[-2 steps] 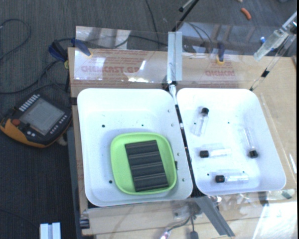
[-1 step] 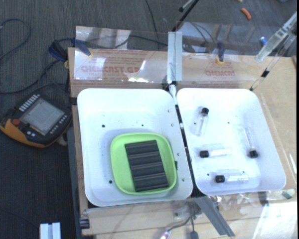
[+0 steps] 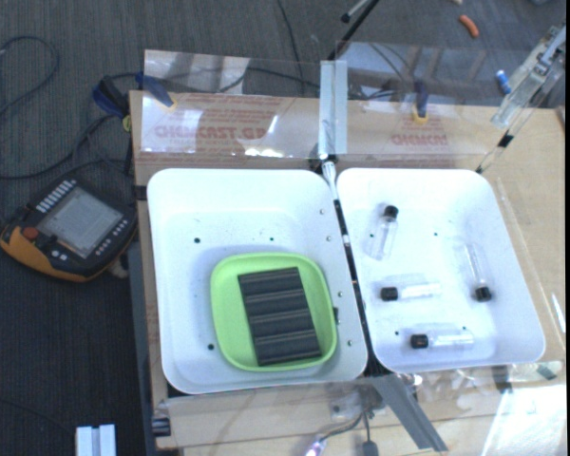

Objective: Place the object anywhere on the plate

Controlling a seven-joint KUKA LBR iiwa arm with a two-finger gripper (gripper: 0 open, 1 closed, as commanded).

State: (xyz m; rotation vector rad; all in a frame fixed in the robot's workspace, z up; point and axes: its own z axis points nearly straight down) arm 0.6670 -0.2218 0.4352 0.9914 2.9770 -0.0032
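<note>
the arm and gripper can't be seen, so its state cannot be told. a dark ribbed rectangular block (image 3: 279, 315) already lies on the square lime-green plate (image 3: 226, 283), near the left white bin's (image 3: 176, 217) front edge; clear black-capped vials (image 3: 385, 230) lie scattered across the right white bin (image 3: 513, 255).

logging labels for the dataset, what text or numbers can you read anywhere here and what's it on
Red printing on the clear panel behind the left bin: mirrored and blurred, not readable.
Red printing on the clear panel behind the right bin: shorter, also mirrored and too blurred to read.
Screen of the handheld pendant on the floor: too small to read.
No text shows on the green plate, the dark ridged block or the vials.
</note>
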